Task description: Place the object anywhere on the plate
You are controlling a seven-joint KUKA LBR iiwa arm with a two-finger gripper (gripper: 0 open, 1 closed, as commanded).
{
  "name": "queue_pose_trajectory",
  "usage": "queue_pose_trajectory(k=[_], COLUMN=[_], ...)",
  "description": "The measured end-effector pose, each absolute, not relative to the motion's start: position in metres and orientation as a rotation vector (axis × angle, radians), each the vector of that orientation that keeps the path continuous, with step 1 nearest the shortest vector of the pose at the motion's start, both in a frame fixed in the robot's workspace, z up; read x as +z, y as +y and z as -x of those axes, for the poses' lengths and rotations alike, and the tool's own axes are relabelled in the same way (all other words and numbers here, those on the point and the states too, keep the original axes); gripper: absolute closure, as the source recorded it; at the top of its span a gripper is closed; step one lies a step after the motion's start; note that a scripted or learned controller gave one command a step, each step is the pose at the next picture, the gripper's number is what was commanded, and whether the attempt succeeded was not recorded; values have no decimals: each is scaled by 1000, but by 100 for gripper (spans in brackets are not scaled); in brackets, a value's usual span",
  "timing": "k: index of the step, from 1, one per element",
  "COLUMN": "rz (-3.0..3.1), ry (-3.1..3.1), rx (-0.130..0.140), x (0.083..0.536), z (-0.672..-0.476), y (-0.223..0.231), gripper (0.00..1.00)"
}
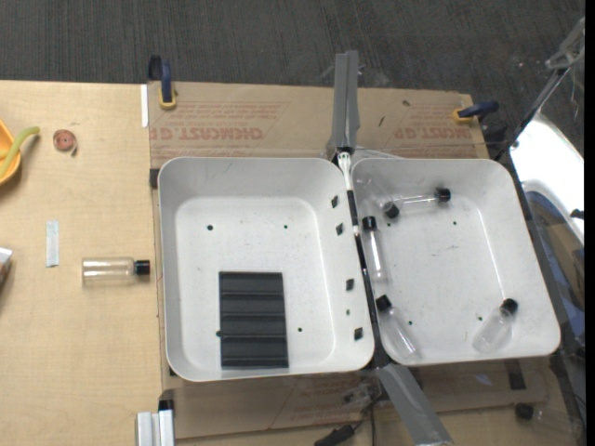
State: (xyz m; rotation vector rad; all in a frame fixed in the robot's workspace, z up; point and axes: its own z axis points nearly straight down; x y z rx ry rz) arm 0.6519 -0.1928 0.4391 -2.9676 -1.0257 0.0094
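Note:
A black ribbed plate lies flat in the left bin, near its front wall. Several clear plastic bottles with black caps lie in the right bin. One bottle rests near the back, and another lies along the left wall. A third sits in the front left corner, and one more in the front right corner. Nothing rests on the plate.
Another clear bottle lies on the wooden bench left of the bins. A yellow object and a small red disc sit at the far left. Clamps hold the cardboard behind the bins. A pale part of the arm stands at the right edge.

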Motion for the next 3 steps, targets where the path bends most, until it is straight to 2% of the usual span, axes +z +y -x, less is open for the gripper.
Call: queue_pose_trajectory(k=[1, 2, 3], rz=[3046, 3090, 3120], ry=[-765, -559, -357], rx=[8, 8, 8], x=[440, 440, 439], z=[-643, -590, -625], y=[-137, -200, -161], gripper=[0, 0, 0])
